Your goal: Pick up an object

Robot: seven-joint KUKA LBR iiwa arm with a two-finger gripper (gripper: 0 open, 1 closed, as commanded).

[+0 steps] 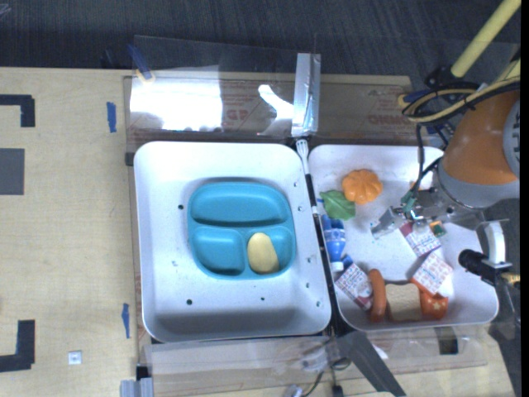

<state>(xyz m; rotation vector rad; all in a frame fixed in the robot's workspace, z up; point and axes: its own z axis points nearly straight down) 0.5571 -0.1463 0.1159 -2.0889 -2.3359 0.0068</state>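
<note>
The jaws (395, 219) hovered in the right white bin (483, 304); their opening could not be told. The orange pumpkin-shaped toy (362, 186) lay just left and farther.

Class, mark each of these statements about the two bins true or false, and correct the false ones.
1. A yellow egg-shaped item lies in a compartment of the blue tray. True.
2. The blue tray sits in the right bin. False: it sits in the left bin.
3. The orange pumpkin-shaped item lies in the right bin. True.
4. The end effector hangs over the left bin. False: it is over the right bin.
5. The green item lies beside the orange one. True.
</note>
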